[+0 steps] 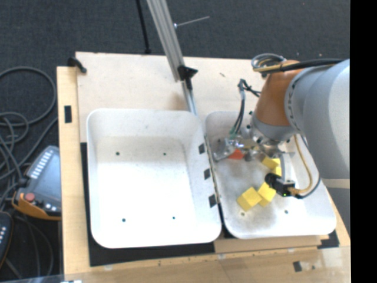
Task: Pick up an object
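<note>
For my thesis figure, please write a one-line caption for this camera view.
The arm's tool reaches low into the right bin, beside a small orange-red object and near several yellow blocks.

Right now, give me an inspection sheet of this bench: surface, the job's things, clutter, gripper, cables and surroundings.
Surface: wooden bench bearing a left bin and a right bin, side by side.
Job's things: in the right bin, yellow blocks near the middle and a small red-orange piece beside the gripper.
Clutter: nothing seen on the bench outside the bins.
Gripper: gripper low in the right bin near its left wall; whether it grips anything cannot be told.
Cables: black cable loops on the floor at left; thin cables along the wrist.
Surroundings: dark carpet, a handheld controller at left, a slanted metal post rising from the bench.
</note>
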